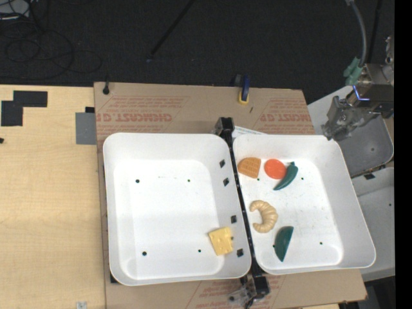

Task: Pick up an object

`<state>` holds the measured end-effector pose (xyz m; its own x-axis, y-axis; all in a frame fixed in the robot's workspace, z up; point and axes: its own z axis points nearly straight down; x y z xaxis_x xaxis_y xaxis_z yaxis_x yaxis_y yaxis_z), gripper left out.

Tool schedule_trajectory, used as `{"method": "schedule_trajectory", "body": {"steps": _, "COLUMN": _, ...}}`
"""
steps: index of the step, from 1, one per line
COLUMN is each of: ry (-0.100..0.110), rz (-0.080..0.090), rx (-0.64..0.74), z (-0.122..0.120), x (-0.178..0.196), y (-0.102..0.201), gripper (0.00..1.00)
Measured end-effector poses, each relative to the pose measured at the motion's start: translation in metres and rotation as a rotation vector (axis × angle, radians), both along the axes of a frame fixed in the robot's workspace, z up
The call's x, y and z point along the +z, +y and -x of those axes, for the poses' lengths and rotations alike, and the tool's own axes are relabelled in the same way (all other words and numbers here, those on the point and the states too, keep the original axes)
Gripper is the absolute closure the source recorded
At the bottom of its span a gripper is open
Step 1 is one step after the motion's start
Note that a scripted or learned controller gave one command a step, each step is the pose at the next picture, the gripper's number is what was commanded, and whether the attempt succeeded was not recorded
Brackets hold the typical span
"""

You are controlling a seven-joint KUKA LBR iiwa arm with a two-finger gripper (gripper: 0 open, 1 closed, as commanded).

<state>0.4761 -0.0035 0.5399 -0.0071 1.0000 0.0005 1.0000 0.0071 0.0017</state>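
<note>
Nearest in the right bin lies a dark green pod with its long axis running from lower left to upper right, and just beyond it a tan croissant curls open toward the left; in the left bin a yellow cheese wedge sits near the divider. Farther back in the right bin an orange bread piece, a red-orange round and a second green pod, slanting from lower left to upper right, lie close together. Both bins rest on brown cardboard over the pale wooden tabletop, dark floor with cables lies behind, and the gripper hangs off the right bin's far right corner, whether released or clenched I cannot tell.
</note>
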Motion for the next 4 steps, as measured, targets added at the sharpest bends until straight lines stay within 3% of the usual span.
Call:
{"method": "schedule_trajectory", "body": {"steps": 1, "ry": 0.022, "rz": 0.002, "rx": -0.004, "z": 0.002, "x": -0.168, "y": 0.038, "gripper": 1.00}}
{"method": "schedule_trajectory", "body": {"steps": 2, "ry": -0.010, "rz": -0.003, "rx": 0.001, "z": 0.000, "x": -0.020, "y": 0.109, "gripper": 1.00}}
{"method": "schedule_trajectory", "body": {"steps": 3, "ry": 0.016, "rz": 0.003, "rx": -0.010, "z": 0.002, "x": -0.214, "y": 0.072, "gripper": 1.00}}
{"method": "schedule_trajectory", "body": {"steps": 4, "ry": -0.001, "rz": 0.003, "rx": -0.016, "z": 0.000, "x": -0.145, "y": -0.033, "gripper": 1.00}}
